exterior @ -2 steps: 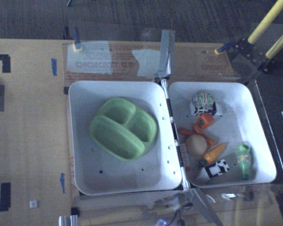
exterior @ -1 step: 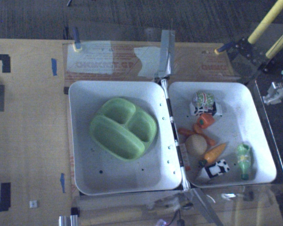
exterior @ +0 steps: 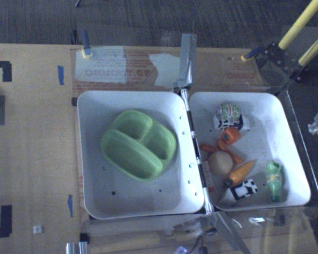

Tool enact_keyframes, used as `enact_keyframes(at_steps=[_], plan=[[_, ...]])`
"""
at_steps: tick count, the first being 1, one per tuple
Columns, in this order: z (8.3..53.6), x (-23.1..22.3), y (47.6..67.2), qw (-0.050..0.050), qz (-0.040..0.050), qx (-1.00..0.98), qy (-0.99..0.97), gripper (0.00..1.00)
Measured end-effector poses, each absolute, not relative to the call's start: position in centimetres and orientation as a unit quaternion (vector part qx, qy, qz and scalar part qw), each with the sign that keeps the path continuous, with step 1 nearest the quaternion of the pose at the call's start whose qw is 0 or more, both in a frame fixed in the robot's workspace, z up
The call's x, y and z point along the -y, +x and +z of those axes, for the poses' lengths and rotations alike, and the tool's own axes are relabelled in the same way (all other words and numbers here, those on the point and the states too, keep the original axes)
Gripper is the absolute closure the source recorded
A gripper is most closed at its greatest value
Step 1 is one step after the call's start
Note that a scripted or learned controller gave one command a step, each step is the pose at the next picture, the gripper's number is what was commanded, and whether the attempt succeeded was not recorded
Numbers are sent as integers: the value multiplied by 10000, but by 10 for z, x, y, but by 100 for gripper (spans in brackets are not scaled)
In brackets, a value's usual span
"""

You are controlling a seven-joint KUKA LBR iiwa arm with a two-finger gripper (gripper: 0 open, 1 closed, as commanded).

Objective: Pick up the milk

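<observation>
1. Right now the milk [exterior: 232, 116], a cow-spotted carton with a green and red top, lies in the right bin [exterior: 294, 142], in the far half, closer to the divider side than to the outer wall.
2. Milk is on its side or tilted, hard to tell which; it rests on the bin floor with a bare gap around most of it.
3. Just in front of the milk: a small orange toy [exterior: 230, 135], close to it and maybe touching, too blurry to call.
4. Next toward the near rim: a beige round thing [exterior: 220, 162], potato-like, and a carrot [exterior: 239, 172] lying at a slant beside it.
5. A small black-and-white spotted box [exterior: 244, 189] sits by the carrot's lower end, near the front rim, well apart from the milk.
6. A green bottle [exterior: 274, 180] lies in the near outer corner of the right bin, apart from the rest.
7. The left bin [exterior: 87, 157] holds a green divided plate [exterior: 139, 144], sitting flat and turned at an angle.
8. The two bins meet along a strip with screws; a grey metal bracket [exterior: 187, 60] stands at the far end of that seam.
9. The tan bench [exterior: 32, 142] has bits of blue tape [exterior: 61, 74] and black corner marks.
10. Pincer state, apart or together: cannot tell.
</observation>
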State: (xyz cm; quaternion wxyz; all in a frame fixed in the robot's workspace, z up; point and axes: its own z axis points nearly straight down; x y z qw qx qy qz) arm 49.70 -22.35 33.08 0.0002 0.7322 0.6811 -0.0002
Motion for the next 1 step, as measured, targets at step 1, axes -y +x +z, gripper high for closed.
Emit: enact_keyframes(at_steps=[1], plan=[[368, 204, 503, 20, 4, -5977, 8017, 100]])
